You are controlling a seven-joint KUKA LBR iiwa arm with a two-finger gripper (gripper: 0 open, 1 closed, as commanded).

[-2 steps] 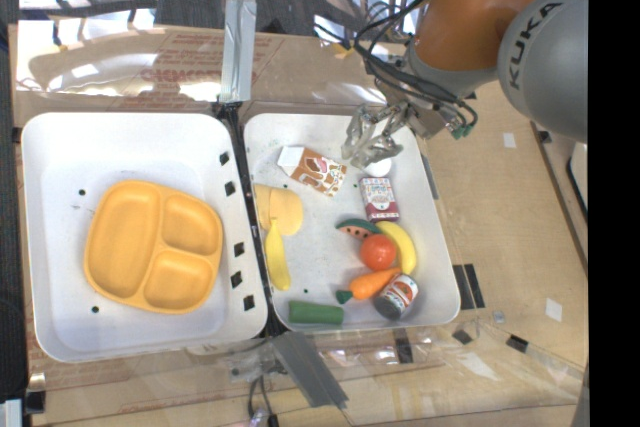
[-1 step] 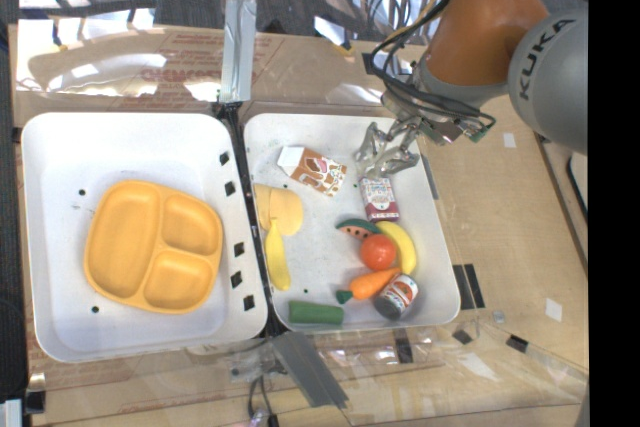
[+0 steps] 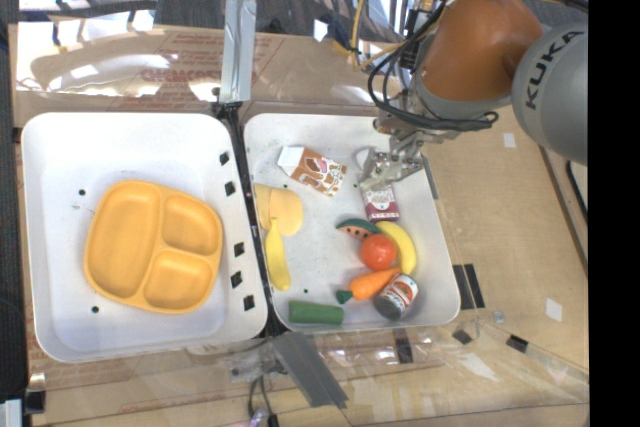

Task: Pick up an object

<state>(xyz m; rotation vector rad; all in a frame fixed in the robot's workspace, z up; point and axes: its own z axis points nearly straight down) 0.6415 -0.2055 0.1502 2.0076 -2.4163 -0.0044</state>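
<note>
**Gripper poised above small red packet in right bin**

Gripper sits in the upper right part of the right bin, under the orange wrist band near the frame's upper right. Whether its grip is released or closed cannot be told; nothing can be confirmed as held.

Nearest candidate: a small red packet, lying just below the gripper in the frame, possibly touching it. Its long axis appears to run roughly top to bottom of the frame. A brown-and-white carton lies to the gripper's left, near but apart.

Further down the frame: a tomato, banana, carrot and small can, clustered closely. A green block lies at the bottom edge.

The left bin holds a yellow divided tray, well apart.

Judgement: the pick is not yet made; the packet directly beneath is the likeliest target.
</note>
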